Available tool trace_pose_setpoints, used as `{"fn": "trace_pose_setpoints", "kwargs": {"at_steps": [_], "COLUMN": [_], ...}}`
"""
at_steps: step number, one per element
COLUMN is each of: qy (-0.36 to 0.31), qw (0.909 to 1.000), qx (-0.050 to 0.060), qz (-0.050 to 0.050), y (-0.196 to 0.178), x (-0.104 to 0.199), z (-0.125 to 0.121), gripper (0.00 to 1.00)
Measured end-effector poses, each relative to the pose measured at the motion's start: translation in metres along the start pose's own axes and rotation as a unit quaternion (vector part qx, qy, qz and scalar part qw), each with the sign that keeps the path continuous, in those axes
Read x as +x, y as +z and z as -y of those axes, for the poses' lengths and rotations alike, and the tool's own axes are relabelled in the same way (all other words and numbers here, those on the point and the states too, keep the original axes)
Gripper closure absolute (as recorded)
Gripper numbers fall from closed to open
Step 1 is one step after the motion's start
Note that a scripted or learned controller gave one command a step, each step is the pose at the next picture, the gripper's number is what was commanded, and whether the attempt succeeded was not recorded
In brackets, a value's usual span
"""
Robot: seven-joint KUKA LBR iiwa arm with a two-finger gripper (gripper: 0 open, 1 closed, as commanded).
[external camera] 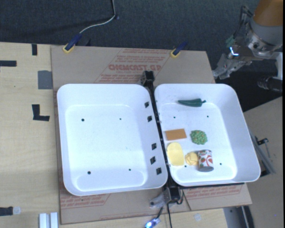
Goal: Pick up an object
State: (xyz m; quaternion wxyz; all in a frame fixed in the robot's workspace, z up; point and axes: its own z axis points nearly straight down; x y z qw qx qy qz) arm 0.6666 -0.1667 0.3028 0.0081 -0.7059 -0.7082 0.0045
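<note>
**Mia:** Where is the hand [226,64] sitting right now?

**Ben:** It is hanging up past the far right corner of the right bin [241,113], out over the edge of the bench [19,127]. It is holding nothing. I am looking hard, but it is too small and dark, so I cannot tell how it is set.

**Mia:** What is lying in that bin?

**Ben:** A green pepper [192,102] is lying near the far side. An orange cracker [175,134] is lying flat near the middle wall, and a bumpy green ball [198,137] is sitting just beside it. Nearer to us, a pale yellow block [175,154] is lying by a small yellow lump [192,158], and a little red and white can [205,160] is touching that lump. The left bin [66,127] is sitting beside it.

**Mia:** Which one is looking easy to grab?

**Ben:** I am thinking the can. It is probably hard and light, but smooth, so it may be slipping or rolling. I am guessing it is best to pinch it across its round sides, at the middle.

**Mia:** And the pepper?

**Ben:** It is sitting alone, so there is room around it. It is looking thin and maybe a bit soft. I am thinking a pinch across its fat middle is best. The cracker is lying too flat to get under.
</note>
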Motion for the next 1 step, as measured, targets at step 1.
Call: {"fn": "trace_pose_setpoints", "kwargs": {"at_steps": [1], "qy": [0.000], "qw": [0.9998], "qx": [-0.019], "qz": [0.005], "y": [-0.2156], "x": [0.0175], "z": [0.0019], "gripper": [1.00]}}
